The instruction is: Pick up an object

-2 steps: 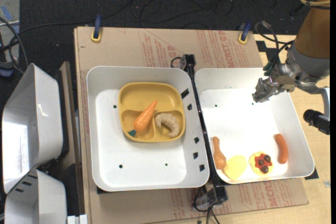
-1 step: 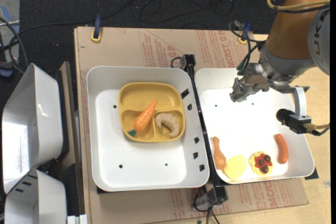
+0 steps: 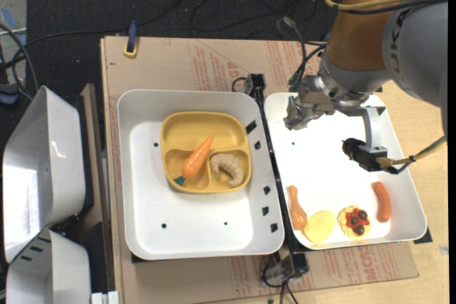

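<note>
Orange toy sausage [image 3: 383, 201] lies lengthwise by the right bin's [image 3: 324, 153] right edge, diagonally opposite the gripper [image 3: 298, 117]; jaw state unclear.

worktop [image 3: 192, 60]: brown board with red print, bearing two bins | left bin [image 3: 135, 224]: white, shallow, on the worktop's left half | right bin [image 3: 320, 153]: white, touching the left bin's right side | blue-and-yellow clamp [image 3: 130, 40]: at the worktop's far left corner | cables [image 3: 214, 3]: on dark floor beyond the worktop
</note>
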